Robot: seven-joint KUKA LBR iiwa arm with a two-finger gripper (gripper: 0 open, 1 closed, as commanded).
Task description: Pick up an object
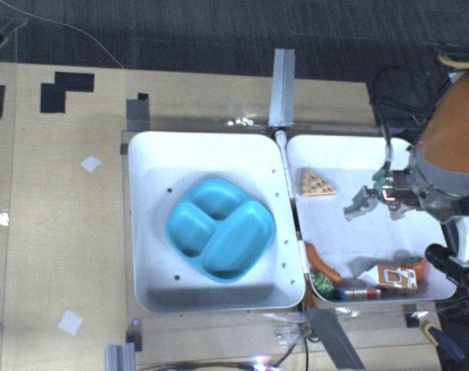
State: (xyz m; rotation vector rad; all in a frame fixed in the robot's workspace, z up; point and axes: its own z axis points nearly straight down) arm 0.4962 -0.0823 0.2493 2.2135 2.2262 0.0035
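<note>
I see a tan, grid-patterned waffle wedge (317, 184) lying flat near the top-left corner of the right bin (338, 149). My claw (363, 204) hovers just right of it, fingers spread, gripping nothing.

The divider rail (290, 199) between the two bins served as the landmark. To its left, the blue sectioned tray (220, 228) filled the middle of the left bin (149, 207), leaving only a narrow bare strip along that bin's walls. To its right, the right bin (350, 149) had open white floor through its centre and far side. A waffle piece (317, 183) lay just right of the rail near the far end. Along the near wall, close to the rail's near end, a carrot (323, 262), a green item (324, 286), a marker (359, 292) and a small carton (396, 277) crowded the corner. The gripper (373, 201) hung over the open floor, well right of the rail.
</note>
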